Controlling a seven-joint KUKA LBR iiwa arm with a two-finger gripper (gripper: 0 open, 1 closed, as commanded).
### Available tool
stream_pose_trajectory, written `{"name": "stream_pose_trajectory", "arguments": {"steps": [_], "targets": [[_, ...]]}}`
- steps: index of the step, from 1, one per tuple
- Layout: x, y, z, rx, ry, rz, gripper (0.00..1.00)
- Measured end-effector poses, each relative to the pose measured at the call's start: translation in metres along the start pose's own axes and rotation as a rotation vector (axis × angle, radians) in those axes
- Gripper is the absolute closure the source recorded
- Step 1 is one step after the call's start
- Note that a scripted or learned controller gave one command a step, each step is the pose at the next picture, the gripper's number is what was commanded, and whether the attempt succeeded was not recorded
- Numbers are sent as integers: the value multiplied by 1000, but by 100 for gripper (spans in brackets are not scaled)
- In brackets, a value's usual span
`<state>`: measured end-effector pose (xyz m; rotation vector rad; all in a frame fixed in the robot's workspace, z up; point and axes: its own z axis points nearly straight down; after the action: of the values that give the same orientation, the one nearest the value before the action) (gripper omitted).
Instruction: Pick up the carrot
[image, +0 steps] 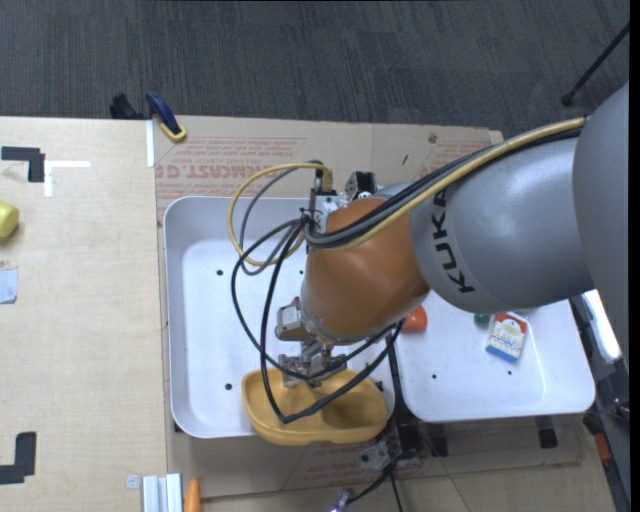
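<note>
Camera view, looking down: grey arm (520, 230) with orange band (360, 270) is reaching in from the right over the left bin (200, 300). Gripper (312, 368) is hanging low above a yellow dish (320, 410) lying at that bin's near edge; whether it is spread or pinching anything cannot be told. Carrot (415, 319), an orange bit, is peeking out just beside the band, near the seam between the bins. Small carton (507, 337) is lying in the right bin (540, 390)
</note>
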<state>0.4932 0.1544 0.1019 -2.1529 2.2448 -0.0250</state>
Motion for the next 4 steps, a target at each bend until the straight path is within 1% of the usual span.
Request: {"name": "stream_pose_trajectory", "arguments": {"steps": [1,2,3,4], "targets": [[0,4,4,-12,2,-2,0],[0,0,-5,-5,-1,6,100],[0,1,-5,-8,0,5,0],[11,-61,10,-27,11,370,0]]}}
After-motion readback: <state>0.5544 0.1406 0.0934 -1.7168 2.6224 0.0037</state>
